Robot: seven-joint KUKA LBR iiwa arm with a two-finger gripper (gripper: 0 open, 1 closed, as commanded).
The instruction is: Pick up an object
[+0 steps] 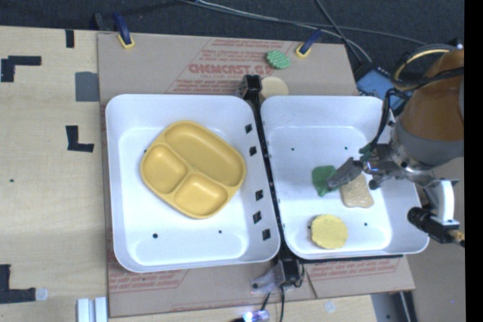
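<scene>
Crowding the tool (349, 176), whose grip I cannot tell, are a green piece (324, 178), tan piece (357, 195) and yellow disc (329, 231).

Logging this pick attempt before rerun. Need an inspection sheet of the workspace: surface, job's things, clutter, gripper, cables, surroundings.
Surface: cardboard sheet on the bench, bearing the left bin and right bin side by side.
Job's things: yellow divided tray in the left bin; green piece, tan piece and yellow round piece in the right bin.
Clutter: small green dotted piece on the cardboard behind the bins.
Gripper: gripper low in the right bin, next to the green and tan pieces; grasp not discernible.
Cables: cables run across the dark floor behind the bench.
Surroundings: blue-and-yellow clamps at the cardboard's far edge.
</scene>
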